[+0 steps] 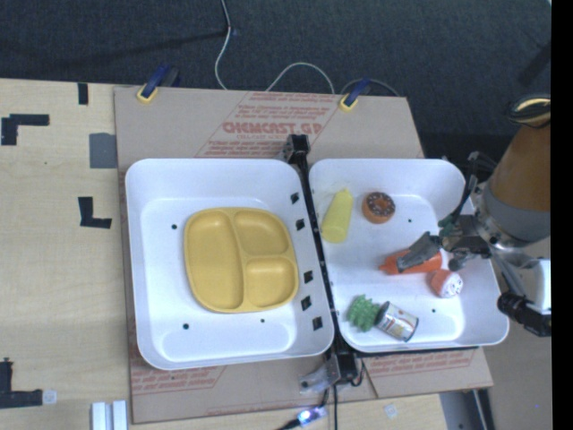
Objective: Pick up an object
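The right bin [448,173] holds several small objects. An orange carrot-shaped piece [394,263] lies near its middle, and my gripper [419,255] sits low right over it, reaching in from the right. Whether the carrot is gripped is hidden. A red and white piece [445,283] lies just right of the carrot, under the wrist. A yellow bottle [337,214] lies by the divider. A chocolate donut [379,207] rests at the back. A green leafy toy [363,312] and a small can [396,322] lie at the front.
The left bin [152,186] holds a yellow three-compartment plate [240,259]. Both bins stand on a cardboard sheet [269,119] with a white cable [235,43] behind. The grey and orange arm [524,182] hangs over the right bin's right rim.
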Available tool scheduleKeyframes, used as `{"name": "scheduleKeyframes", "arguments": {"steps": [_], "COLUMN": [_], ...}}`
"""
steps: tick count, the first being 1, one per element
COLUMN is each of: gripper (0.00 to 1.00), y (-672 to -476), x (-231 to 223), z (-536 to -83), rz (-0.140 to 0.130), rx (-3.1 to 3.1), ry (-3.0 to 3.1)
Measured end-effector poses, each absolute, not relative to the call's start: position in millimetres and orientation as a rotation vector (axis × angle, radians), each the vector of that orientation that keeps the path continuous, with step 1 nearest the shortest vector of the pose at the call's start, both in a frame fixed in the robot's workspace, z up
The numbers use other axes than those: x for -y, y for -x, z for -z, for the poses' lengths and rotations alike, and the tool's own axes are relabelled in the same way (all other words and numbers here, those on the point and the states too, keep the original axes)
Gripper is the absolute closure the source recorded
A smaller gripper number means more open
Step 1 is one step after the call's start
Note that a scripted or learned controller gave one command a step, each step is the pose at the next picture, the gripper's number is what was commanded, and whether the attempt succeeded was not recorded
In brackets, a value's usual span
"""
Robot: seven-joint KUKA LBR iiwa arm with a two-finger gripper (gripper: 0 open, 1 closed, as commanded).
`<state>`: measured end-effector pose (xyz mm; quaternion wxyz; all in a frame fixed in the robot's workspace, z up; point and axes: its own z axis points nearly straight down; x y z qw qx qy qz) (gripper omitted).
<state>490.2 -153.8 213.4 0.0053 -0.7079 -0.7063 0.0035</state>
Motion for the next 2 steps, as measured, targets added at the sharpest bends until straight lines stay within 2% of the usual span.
{"name": "scheduleKeyframes", "arguments": {"steps": [1,2], "gripper": [0.0,0.0], "y": [-492.8,-490.0], "x": [153.6,154.7], "z": [-218.3,-153.9], "rz": [-0.002,-0.007], "rx": [2.222,2.217], "ry": [2.219,2.217]}}
